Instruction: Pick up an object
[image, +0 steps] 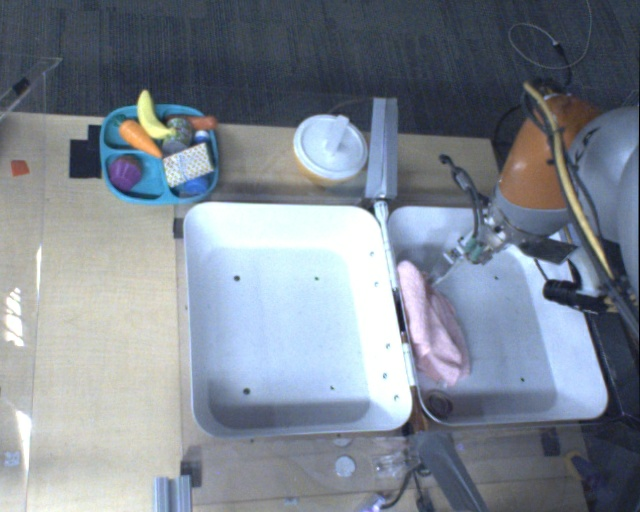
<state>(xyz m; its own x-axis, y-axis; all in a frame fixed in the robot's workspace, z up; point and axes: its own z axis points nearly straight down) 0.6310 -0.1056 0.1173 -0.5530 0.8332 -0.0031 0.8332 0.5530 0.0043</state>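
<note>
Cloth (432, 322) lies just left and below hand (462, 253), long axis along bin wall (398, 300); hand's state unclear.

Even overhead light, soft shadows, slight blur

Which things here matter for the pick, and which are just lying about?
For the job:
- pink cloth, lying in the right bin against its left wall
- end effector, above the right bin, just right of the cloth

Lying about:
- left bin
- blue tray of toy food, beyond the bins
- lidded cup, beyond the bins
</note>
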